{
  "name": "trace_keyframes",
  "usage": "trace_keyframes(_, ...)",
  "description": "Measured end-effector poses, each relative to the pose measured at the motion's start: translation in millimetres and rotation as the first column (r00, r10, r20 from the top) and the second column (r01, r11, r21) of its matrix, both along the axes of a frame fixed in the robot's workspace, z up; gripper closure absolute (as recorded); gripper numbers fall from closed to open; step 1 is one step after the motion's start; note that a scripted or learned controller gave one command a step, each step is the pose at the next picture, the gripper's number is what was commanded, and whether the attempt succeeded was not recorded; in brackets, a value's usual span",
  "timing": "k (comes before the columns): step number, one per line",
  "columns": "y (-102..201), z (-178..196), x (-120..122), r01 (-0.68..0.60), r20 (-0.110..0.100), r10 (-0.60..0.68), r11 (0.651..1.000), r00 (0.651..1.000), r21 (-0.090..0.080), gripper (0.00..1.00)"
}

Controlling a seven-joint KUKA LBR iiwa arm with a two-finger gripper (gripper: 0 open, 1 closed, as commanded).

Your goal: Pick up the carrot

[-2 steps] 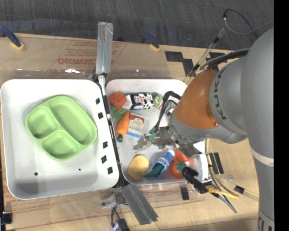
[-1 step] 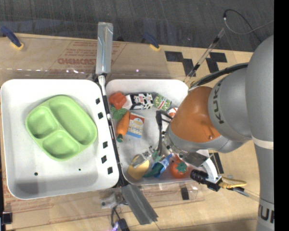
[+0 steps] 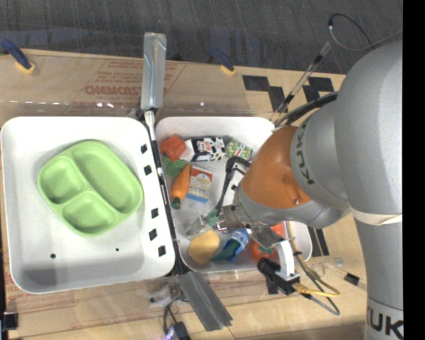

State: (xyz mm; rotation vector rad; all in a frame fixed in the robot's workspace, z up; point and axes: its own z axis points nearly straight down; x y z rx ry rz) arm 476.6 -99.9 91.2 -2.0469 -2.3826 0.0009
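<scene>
Nearest me, along the near wall of the right bin (image 3: 198, 127), I see a yellow lemon-like piece (image 3: 204, 245) and, just to its right, a blue object (image 3: 235, 244) that I can't name with confidence. Both are packed into the near corner, probably because the clutter has bunched toward that wall.

Above them the arm's wrist hangs low over the bin's middle, its orange band (image 3: 273, 172) and grey housing covering much of the right half. The gripper (image 3: 223, 217) points down from there toward the bin floor, right of the carrot; I cannot tell how it is set, since the wrist hides it. I see nothing held in it.

A little farther and to the left lies the carrot (image 3: 180, 180), slanted, green top toward the far end, just beside the divider between the bins and touching a small white carton (image 3: 199, 185) on its right. My judgement is that the wall and carton leave little room, so any approach would need to line up across the carrot's narrow width.

Farther still sit a red tomato-like piece (image 3: 173, 147) and a black-and-white patterned box (image 3: 211, 146).

In the left bin (image 3: 18, 211), a green divided plate (image 3: 91, 187) rests well apart from the action.
</scene>
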Motion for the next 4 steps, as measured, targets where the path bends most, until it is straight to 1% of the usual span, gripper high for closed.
trace_keyframes(1, -6.4, 0.3, 0.0, 0.093, 0.002, -0.093, 0.996, 0.996, -0.001, 0.00)
trace_keyframes(2, 5.5, 123.0, 9.2, 0.077, 0.001, -0.077, 0.997, 0.997, 0.001, 0.00)
trace_keyframes(3, -21.9, 172.2, 0.8, 0.045, 0.001, -0.045, 0.999, 0.999, 0.000, 0.00)
trace_keyframes(4, 1.1, -0.3, 1.8, -0.249, -0.002, 0.249, 0.969, 0.969, 0.002, 0.00)
